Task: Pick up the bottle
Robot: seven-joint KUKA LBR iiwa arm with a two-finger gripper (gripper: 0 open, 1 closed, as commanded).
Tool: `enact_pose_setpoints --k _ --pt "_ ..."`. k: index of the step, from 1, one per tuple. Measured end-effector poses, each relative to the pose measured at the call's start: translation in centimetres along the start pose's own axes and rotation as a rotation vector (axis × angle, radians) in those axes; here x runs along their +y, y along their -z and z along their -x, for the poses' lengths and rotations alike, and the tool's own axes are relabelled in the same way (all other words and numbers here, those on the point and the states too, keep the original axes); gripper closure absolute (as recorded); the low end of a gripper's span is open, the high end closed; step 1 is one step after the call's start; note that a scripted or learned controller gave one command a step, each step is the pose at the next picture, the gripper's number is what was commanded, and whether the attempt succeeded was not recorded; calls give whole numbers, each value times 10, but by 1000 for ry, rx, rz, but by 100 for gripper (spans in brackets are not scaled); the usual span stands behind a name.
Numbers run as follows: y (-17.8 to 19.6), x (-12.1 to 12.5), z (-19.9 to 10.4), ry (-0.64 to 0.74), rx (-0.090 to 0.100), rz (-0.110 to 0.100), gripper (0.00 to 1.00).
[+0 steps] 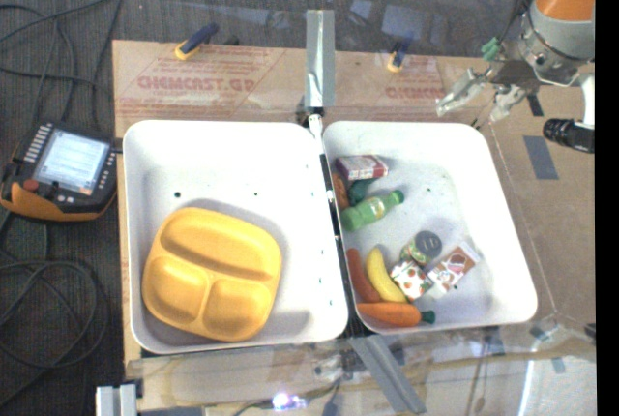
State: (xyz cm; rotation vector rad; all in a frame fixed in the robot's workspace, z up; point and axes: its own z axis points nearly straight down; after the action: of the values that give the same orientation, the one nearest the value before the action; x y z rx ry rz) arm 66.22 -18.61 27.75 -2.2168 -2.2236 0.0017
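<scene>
The arm enters at the upper right of the frame, with its gripper [476, 104] above the cardboard-covered table [222, 80], just beyond the upper right corner of the right bin [484, 153]. The fingers [455, 101] are spread apart and hold nothing. The green bottle [371, 209] lies on its side in the left part of the right bin, near the divider between the bins, well apart from the gripper. A small red carton [362, 167] lies just above it. A banana [383, 276], a carrot [390, 313] and small packets [453, 267] lie toward the bin's lower edge. The left bin [145, 148] contains a yellow sectioned tray [213, 272]. A handheld control unit [61, 169] rests at the left of the frame.
</scene>
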Motion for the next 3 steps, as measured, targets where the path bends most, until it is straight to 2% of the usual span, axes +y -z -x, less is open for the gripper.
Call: enact_pose_setpoints --k 1,2,3 --pt "-116 6 -19 142 -2 -2 0" --pt "-169 -1 -58 150 -6 20 0" --pt "-181 -64 -68 420 -11 31 0"
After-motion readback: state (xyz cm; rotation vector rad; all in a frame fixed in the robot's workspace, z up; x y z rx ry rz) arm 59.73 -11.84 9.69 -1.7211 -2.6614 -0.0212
